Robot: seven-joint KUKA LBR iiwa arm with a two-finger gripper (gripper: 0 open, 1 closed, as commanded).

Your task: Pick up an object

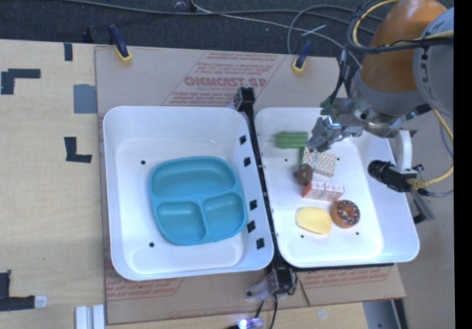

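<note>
The right bin (391,243) holds several small items: a green piece (290,139) at the back, a pink-white checkered block (325,165), a small brown piece (303,172), a red-and-white box (322,189), a yellow lump (314,220) and a brown sprinkled doughnut (345,213). My gripper (322,136) hangs over the back of this bin, just right of the green piece and above the checkered block. Nothing shows between its fingers.
The left bin (122,172) carries a blue sectioned plate (197,198). A black divider (254,172) runs between the bins. Cables loop above the arm, and a black fitting (387,175) juts over the right bin's right rim. Two clamps hold the cardboard base at the back.
</note>
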